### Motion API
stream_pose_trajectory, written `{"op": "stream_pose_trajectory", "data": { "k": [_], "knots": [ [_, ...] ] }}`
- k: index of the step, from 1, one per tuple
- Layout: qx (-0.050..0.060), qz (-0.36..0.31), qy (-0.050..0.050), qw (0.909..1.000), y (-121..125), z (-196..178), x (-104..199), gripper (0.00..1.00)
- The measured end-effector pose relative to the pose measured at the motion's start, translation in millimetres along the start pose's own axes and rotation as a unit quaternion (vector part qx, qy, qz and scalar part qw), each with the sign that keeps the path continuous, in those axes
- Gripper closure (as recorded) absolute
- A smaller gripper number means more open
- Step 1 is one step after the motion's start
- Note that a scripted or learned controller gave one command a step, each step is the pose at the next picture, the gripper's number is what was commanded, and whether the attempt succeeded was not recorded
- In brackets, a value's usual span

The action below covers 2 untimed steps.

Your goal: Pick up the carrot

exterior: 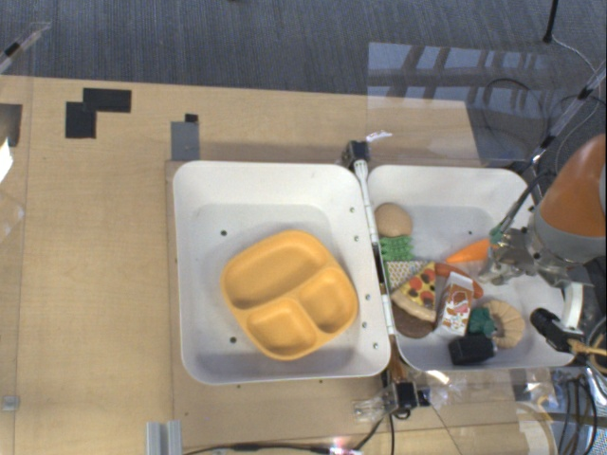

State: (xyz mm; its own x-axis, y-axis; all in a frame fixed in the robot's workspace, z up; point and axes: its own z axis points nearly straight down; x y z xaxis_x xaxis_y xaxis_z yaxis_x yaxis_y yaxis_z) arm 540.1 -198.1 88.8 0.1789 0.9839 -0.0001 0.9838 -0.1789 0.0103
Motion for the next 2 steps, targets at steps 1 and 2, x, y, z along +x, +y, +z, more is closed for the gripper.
{"op": "stream_pose_trajectory", "data": {
  "k": [1,2],
  "knots": [
    [0.0,0.001,0.001,1.0,0,1,2,0.0],
    [0.001,0.077,0.0,0.997,55,3,21,0.0]
  ]
}}
